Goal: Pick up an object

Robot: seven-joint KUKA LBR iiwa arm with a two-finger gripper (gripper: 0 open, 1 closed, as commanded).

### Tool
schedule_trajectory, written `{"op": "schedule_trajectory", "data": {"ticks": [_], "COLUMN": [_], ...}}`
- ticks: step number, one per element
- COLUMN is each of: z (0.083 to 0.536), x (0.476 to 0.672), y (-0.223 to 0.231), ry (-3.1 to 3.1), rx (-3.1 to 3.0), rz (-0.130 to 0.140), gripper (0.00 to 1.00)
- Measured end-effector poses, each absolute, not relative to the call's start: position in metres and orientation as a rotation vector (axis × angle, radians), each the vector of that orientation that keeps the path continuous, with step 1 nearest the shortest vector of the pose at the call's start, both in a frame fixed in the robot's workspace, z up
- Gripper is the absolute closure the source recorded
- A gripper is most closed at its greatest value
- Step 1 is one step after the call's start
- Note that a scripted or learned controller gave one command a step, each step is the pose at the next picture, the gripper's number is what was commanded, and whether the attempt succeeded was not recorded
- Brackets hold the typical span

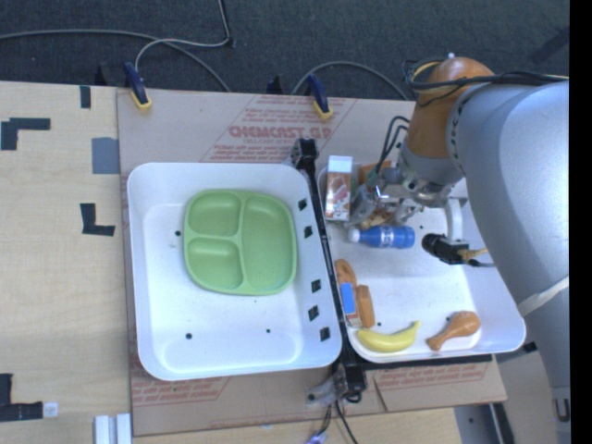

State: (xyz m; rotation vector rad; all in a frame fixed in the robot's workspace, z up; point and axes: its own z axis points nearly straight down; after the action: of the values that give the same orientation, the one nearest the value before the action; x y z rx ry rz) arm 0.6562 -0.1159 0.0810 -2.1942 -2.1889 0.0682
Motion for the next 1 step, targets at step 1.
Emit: {"op": "schedule_trajectory", "data": {"ticks": [1], "z": [0.0813], "x": [0.6612], "y": [-0.1333], "ry": [-2.203], "rx": [-2.197], "rz": [0.035], "gripper": [0.00]}}
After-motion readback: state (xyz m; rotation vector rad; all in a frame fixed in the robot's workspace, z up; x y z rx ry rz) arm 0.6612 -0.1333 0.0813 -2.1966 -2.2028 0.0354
